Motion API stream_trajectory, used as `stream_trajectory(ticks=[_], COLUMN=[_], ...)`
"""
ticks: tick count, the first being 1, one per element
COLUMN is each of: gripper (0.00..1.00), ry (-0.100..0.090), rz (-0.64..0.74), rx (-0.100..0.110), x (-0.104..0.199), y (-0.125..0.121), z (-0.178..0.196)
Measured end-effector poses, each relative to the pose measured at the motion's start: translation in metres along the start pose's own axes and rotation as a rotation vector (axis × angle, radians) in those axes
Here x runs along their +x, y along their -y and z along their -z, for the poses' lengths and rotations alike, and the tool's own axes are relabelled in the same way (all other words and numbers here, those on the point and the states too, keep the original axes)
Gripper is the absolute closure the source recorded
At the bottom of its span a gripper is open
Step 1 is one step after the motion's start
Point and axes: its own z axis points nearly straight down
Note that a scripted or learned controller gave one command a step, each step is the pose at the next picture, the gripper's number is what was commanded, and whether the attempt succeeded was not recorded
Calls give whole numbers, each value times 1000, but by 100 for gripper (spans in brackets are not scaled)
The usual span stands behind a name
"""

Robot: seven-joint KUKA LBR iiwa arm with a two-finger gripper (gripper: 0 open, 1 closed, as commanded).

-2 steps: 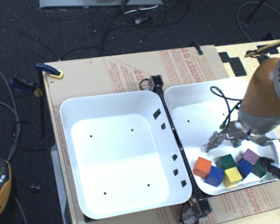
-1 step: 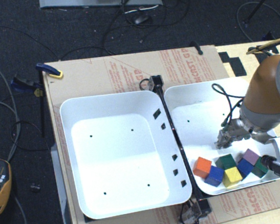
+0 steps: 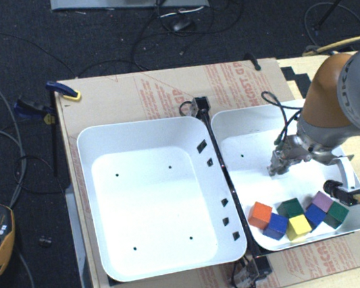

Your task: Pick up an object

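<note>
Blocks sit bunched along the six o'clock wall of the right bin: an orange block, blue block, yellow block, green block and purple block among them; we see the gripper above them, toward twelve o'clock of the cluster, over bare floor; we cannot tell how it is set, as the view is too small. We judge the risk is crowding; a descent may jam between touching neighbours, or strike the wall.

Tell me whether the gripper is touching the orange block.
Apart. The camera view shows the gripper above bare white bin floor, with a clear gap down to the orange block.
</note>
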Motion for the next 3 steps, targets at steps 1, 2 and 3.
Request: stream_trajectory(ticks=[1, 2, 3], gripper=[0, 0, 0], ry=[0, -1, 1], rz=[-1, -1, -6], rx=[0, 1, 1], x=[0, 15, -44], y=[0, 9, 19], z=[1, 0, 0])
